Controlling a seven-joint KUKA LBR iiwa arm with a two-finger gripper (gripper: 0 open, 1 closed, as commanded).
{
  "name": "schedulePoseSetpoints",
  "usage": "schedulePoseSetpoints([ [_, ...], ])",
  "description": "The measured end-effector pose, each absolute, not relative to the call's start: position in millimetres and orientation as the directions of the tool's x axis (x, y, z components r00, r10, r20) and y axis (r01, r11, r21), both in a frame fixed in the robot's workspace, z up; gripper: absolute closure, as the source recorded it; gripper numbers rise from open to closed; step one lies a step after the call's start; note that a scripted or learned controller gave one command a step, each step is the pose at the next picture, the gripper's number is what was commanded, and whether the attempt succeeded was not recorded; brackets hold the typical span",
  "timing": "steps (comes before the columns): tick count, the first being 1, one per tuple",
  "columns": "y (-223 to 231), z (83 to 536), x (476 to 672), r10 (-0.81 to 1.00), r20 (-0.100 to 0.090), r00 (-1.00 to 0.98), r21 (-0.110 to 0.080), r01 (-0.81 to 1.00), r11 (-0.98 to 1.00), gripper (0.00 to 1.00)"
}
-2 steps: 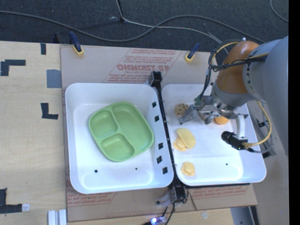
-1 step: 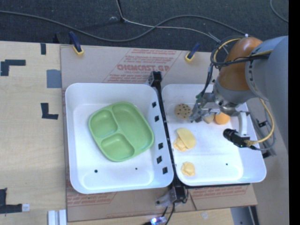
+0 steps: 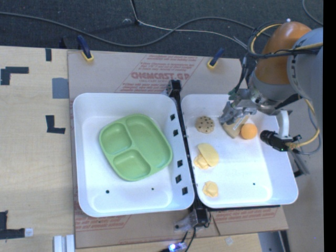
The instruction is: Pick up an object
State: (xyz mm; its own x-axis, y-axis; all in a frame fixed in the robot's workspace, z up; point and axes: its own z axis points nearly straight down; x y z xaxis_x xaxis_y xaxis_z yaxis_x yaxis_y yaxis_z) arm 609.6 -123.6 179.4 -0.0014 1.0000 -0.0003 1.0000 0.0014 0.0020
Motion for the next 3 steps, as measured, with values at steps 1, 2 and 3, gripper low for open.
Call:
schedulePoseSetpoints([
  [1, -123, 229, 610.5, 1.000, 0.000, -0.001, 0.003, 1.000, 0.001, 1.00],
  [2, -69, 224, 604.0, 1.000, 0.000, -0.005, -0.002, 1.000, 0.005, 1.00],
  [3, -11, 215, 612.0, 1.000, 0.000, -0.004, -0.002, 1.000, 0.004, 1.00],
])
